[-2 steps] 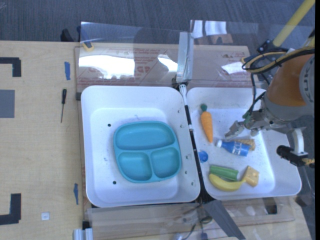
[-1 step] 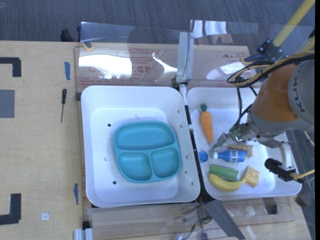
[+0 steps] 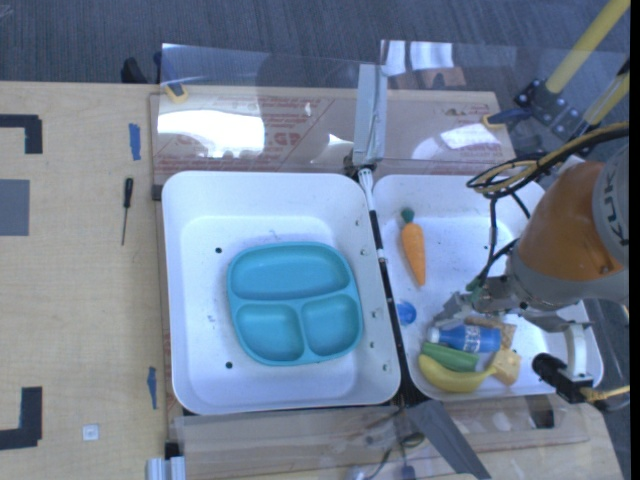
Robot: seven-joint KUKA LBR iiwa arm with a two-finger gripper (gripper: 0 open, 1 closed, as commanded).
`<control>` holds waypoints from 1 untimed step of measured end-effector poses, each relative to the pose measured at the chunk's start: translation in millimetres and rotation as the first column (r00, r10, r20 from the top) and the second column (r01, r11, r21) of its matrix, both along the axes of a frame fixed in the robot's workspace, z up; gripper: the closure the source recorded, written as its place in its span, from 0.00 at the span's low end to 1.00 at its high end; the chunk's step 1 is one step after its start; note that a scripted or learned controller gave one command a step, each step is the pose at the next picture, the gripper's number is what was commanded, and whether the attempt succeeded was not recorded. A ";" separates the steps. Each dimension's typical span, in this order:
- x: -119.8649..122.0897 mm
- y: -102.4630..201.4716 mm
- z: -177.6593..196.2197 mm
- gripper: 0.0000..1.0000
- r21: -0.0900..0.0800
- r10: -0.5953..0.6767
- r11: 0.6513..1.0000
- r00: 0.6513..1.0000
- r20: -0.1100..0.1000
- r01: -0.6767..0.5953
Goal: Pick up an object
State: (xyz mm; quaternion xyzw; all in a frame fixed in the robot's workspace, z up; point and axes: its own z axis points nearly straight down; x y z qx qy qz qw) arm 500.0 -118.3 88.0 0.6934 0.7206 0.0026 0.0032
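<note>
Two white bins (image 3: 190, 208). One teal divided plate (image 3: 294, 301). One toy carrot (image 3: 413, 250). One banana (image 3: 450, 373). One blue bottle (image 3: 470, 339). One small blue cap (image 3: 405, 314).

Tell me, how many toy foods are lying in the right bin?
3 that I can see: a carrot near the bin's upper left, a banana at the bottom, and a yellow piece right of the banana. The arm may hide more.
</note>
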 end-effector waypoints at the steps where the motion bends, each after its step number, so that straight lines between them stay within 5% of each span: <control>1: -17.6 14.1 0.2 0.00 -0.001 -0.014 1.000 1.000 0.002 0.014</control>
